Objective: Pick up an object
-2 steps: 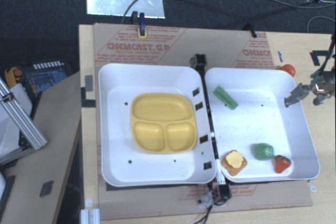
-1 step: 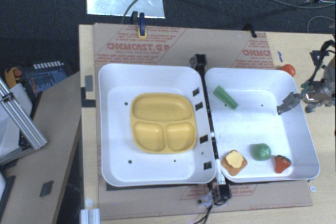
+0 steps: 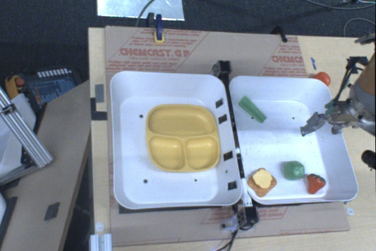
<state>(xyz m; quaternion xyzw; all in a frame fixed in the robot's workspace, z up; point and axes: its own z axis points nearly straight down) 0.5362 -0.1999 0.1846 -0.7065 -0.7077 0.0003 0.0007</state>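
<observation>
The right bin (image 3: 276, 144) holds several small items. A green oblong block (image 3: 251, 109) lies near its far left. A round green piece (image 3: 294, 170), a red strawberry-like piece (image 3: 316, 183) and a tan and yellow bun-like piece (image 3: 262, 181) sit along its front. My gripper (image 3: 314, 124) hangs over the right side of this bin, above bare floor, right of the green block and behind the round green piece. Nothing shows in its grasp.
The left bin (image 3: 126, 126) bears a yellow divided plate (image 3: 181, 137). A black divider (image 3: 231, 126) with clips runs between the bins. A small orange-red thing (image 3: 321, 77) sits at the right bin's far right corner. Cables cross the floor behind the bench.
</observation>
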